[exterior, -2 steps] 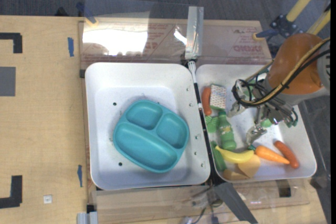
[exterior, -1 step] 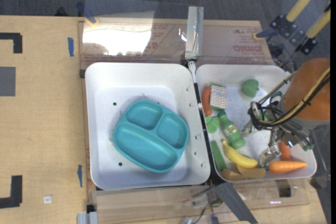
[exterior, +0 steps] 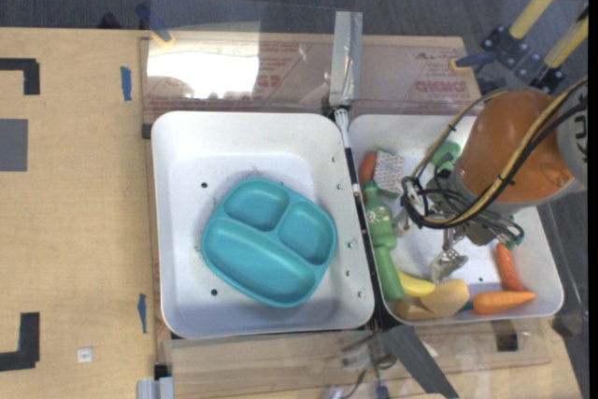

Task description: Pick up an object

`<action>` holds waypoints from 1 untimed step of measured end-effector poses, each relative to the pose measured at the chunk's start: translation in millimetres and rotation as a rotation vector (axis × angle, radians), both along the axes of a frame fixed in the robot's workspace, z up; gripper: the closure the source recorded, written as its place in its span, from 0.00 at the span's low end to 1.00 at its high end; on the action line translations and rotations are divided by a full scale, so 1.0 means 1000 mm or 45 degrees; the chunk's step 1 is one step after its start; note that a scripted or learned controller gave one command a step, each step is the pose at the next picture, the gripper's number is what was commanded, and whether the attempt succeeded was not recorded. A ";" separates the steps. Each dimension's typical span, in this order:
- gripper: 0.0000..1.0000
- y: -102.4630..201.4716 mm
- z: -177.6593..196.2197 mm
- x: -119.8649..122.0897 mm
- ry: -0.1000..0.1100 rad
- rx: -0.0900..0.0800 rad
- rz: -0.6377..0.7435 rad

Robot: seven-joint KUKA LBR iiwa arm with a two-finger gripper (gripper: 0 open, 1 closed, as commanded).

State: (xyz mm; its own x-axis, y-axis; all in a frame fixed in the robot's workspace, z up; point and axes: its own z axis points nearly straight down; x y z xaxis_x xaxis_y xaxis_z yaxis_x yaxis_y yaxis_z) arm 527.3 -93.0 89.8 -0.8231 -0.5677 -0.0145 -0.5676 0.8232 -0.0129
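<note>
1. Camera view, the arm: the gripper hangs low inside the right bin, under the orange band and a tangle of black cables. Its fingertips sit just above a pale, potato-like piece. Whether the fingers are spread or closed cannot be told from here, and nothing is visibly between them.

2. Camera view, the candidates: the things to pick all lie in the right bin. A yellow banana touches the pale piece, an orange carrot lies just beside it along the front wall, a second carrot sits near the right, and a green bottle-like item runs along the left wall. The left bin bears a teal divided plate.

3. Risk, crowding: the banana, pale piece and carrot are packed close together, so the fingers may land on two items at once and pinch neither firmly.

4. Risk, shape: the pale piece looks rounded and smooth; I judge it could squirt out sideways under a closing grip.

5. Risk, walls: the cluster lies near the front wall, so a finger could strike the rim or floor before closing.

6. Risk, cables: the loose loops hang near the items and might snag or nudge them.
</note>
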 end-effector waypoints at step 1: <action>0.00 0.008 0.099 0.054 0.007 0.005 -0.122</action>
